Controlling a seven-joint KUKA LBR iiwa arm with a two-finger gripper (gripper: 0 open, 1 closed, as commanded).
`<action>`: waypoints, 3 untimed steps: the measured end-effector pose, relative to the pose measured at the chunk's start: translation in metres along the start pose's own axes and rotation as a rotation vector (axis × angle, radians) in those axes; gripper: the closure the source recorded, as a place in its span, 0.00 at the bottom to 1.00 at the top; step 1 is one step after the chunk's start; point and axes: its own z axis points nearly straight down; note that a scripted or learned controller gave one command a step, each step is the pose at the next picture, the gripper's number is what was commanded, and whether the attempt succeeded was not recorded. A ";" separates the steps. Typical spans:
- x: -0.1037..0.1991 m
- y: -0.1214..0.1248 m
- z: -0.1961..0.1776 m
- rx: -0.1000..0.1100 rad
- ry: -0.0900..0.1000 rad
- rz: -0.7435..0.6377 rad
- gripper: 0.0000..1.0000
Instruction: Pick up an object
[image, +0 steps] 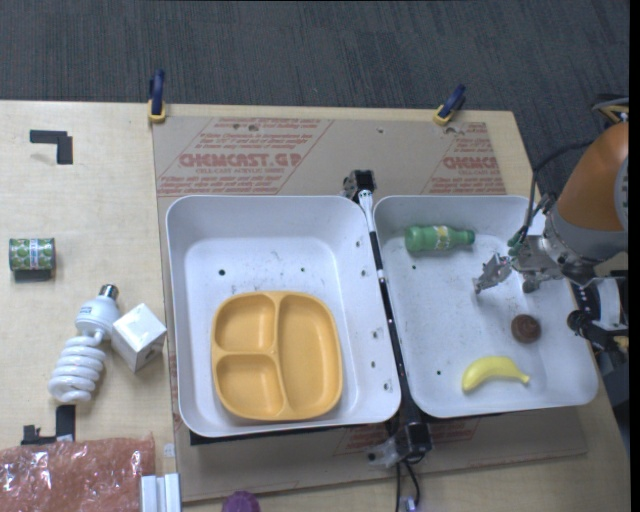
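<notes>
The gripper (497, 271) hangs over the right bin (445, 395), near its right wall; whether it is spread or closed I cannot tell, and nothing shows in its grasp. Within that bin, a green bottle (437, 239) lies by the far wall; a brown disc (526, 327) sits just below the gripper; a banana (493, 375) lies near the front rim. The left bin (195, 240), beside the right bin, holds a yellow tray (277, 355).

tray (278, 355) in left bin (190, 235); bottle (437, 238), banana (494, 374) in right bin (450, 400)
</notes>
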 end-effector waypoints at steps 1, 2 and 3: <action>0.037 0.052 -0.001 -0.001 -0.002 -0.003 0.00; 0.094 0.020 0.000 0.002 -0.001 -0.002 0.00; 0.093 0.020 -0.010 -0.001 -0.002 0.000 1.00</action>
